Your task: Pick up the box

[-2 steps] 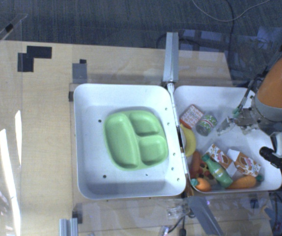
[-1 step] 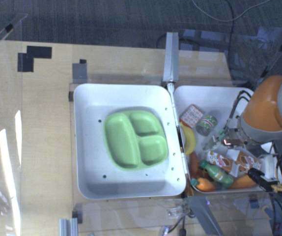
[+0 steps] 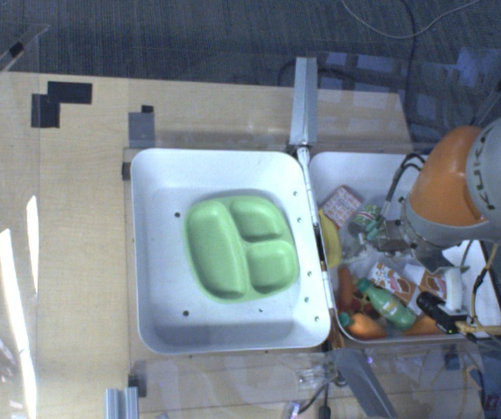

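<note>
Arm (image 3: pixel 473 182): we see it reach in from the right over the right bin, its orange band above the grey wrist.
Gripper (image 3: pixel 388 234): we find it low over the clutter in the middle of the right bin; whether it is open or closed on anything we cannot tell, since the wrist hides that part.
Box (image 3: pixel 341 204): we take the small patterned carton as the box; it lies up and to the left of the gripper, near it, close to the wall between the bins. We cannot tell if it touches the gripper.
Second carton (image 3: pixel 394 281): just below the gripper we see another small printed pack, lying flat.
Green bottle (image 3: pixel 388 305): below the gripper, lying on its side beside that pack.
Orange pieces (image 3: pixel 362 325): further below and to the left of the gripper, at the bin's near corner.
Right bin (image 3: pixel 355 166): the gripper is over it; its far wall shows bare.
Left bin (image 3: pixel 159 234): well to the left of the gripper.
Green tray (image 3: pixel 242 247): a three-part tray lying in the middle of the left bin, well apart from the gripper.
</note>
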Tool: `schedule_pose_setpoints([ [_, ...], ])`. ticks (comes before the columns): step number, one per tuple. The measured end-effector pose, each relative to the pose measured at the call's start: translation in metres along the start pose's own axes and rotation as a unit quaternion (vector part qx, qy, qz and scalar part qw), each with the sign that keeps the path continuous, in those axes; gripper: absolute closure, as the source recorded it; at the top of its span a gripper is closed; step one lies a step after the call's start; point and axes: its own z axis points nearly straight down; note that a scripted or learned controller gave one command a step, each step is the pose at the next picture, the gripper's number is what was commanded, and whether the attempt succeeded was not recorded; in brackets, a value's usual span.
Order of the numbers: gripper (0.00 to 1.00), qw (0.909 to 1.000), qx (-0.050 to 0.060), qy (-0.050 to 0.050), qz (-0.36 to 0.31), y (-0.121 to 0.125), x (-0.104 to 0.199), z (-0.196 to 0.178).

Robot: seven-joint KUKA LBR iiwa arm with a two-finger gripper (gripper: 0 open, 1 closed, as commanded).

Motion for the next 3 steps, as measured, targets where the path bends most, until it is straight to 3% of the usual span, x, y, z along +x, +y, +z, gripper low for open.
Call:
schedule_pose_setpoints([
  [1, 0.00, 0.9998, 0.004, 0.001, -0.019, 0.042, -0.041, -0.032],
  [2, 0.00, 0.9986, 0.002, 0.000, -0.053, -0.012, -0.071, 0.001],
  [3, 0.00, 0.9978, -0.001, 0.000, -0.066, -0.021, -0.024, 0.000],
])
